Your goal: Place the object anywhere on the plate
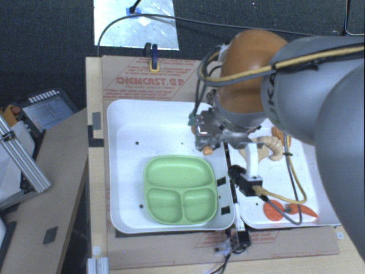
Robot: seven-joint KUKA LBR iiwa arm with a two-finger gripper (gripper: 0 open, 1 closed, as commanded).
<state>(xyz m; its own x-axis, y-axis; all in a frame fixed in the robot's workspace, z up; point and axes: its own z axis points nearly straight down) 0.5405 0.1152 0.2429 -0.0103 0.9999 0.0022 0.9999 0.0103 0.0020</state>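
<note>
We see the gripper [204,141] hanging over the near-right part of the left bin [142,131], close to the divider between the two bins. A small orange object [208,150] shows right at the gripper's lower tip, touching it or just beneath it. We cannot tell whether the gripper is clenched on it, released, or merely resting above it, because the grey and orange bulk of the arm hides that joint from us.

The green plate [181,188], with its three compartments, lies in the near half of the same bin. The small orange object sits just beyond the plate's far-right rim, not over any compartment.

In the right bin [274,178] we make out a red-orange carrot-shaped piece [280,211] near the front edge and a pale orange curled piece [272,146] farther back, partly hidden by the arm.

Both bins rest on a cardboard sheet [171,80] printed with red lettering, held at its far edge by a yellow clamp [153,60]. Beyond it a shiny metal sheet [134,13] lies on dark fabric [45,27]. To the left stands a pale wooden bench [63,170] carrying an aluminium rail [23,153] and a grey device [45,110] with a slanted top.
</note>
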